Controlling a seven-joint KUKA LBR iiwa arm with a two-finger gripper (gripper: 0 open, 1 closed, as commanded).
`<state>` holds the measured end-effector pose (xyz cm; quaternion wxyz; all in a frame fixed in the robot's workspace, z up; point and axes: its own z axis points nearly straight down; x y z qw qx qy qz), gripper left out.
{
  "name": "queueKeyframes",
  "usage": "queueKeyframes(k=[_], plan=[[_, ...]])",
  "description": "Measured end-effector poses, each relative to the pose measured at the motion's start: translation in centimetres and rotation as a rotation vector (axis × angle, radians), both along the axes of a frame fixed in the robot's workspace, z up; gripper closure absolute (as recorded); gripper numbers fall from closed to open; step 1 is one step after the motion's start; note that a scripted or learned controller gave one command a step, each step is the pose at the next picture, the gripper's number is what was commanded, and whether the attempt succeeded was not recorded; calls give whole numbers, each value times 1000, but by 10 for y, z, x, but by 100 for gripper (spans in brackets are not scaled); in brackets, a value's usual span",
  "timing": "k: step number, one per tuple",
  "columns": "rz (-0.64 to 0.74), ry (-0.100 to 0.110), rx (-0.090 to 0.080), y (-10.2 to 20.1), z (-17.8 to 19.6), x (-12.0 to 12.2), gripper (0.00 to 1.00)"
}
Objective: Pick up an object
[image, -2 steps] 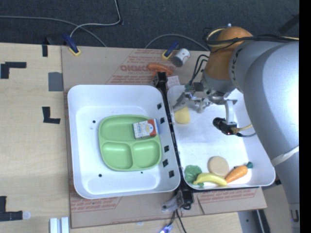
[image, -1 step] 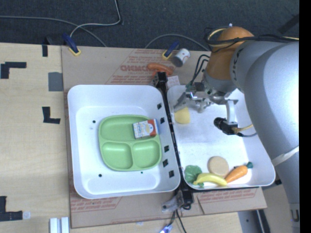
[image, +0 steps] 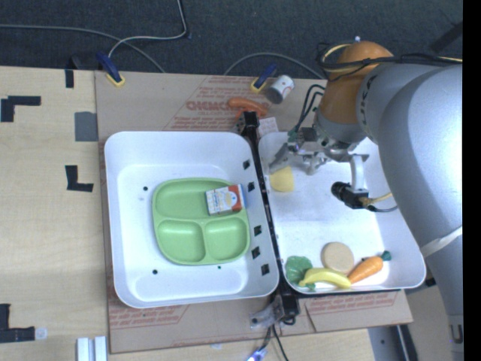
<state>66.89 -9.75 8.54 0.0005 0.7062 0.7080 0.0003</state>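
Observation:
My gripper [image: 294, 162] hangs over the far left corner of the right bin [image: 391, 224], open, with nothing between its fingers. A pale yellow lump [image: 282, 180] lies on the bin floor just below and left of it, close to the left fingertip. Along the near edge of the same bin lie a green broccoli piece [image: 297, 266], a yellow banana [image: 325, 278], a tan round biscuit [image: 337, 256] and an orange carrot [image: 366, 268]. In the left bin [image: 128, 201] a green divided plate [image: 188, 235] carries a small white and red carton [image: 224, 199].
The grey arm [image: 421, 126] covers the right side of the right bin. A black divider with clips [image: 259, 201] runs between the bins. Beyond the bins on the board lie an orange-handled tool [image: 248, 104], a grey cylinder [image: 279, 88] and cables.

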Motion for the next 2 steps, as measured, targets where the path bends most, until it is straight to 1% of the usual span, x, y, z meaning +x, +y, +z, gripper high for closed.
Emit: queueKeyframes(k=[2], plan=[[-1,0,0,3,0,0,0]])
